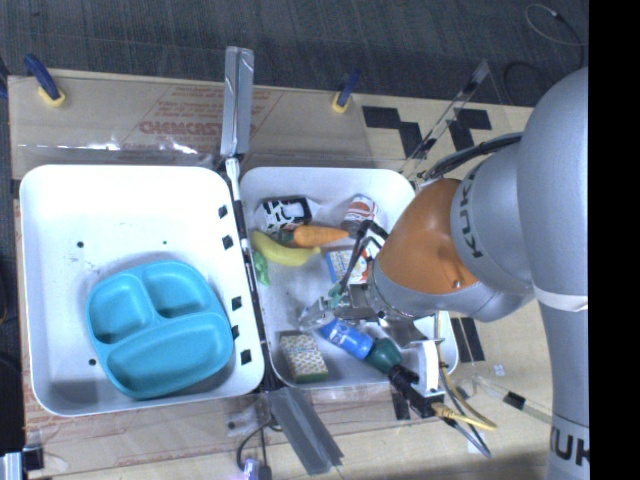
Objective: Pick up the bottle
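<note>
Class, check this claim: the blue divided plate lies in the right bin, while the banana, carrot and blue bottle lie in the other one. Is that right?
Not quite. The camera view shows the blue divided plate in the left bin; the banana, carrot and blue bottle lie in the right bin.

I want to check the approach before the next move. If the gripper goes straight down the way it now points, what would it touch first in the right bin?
Most likely the blue bottle, lying just below the gripper. Depth is unclear from this slanted view.
</note>
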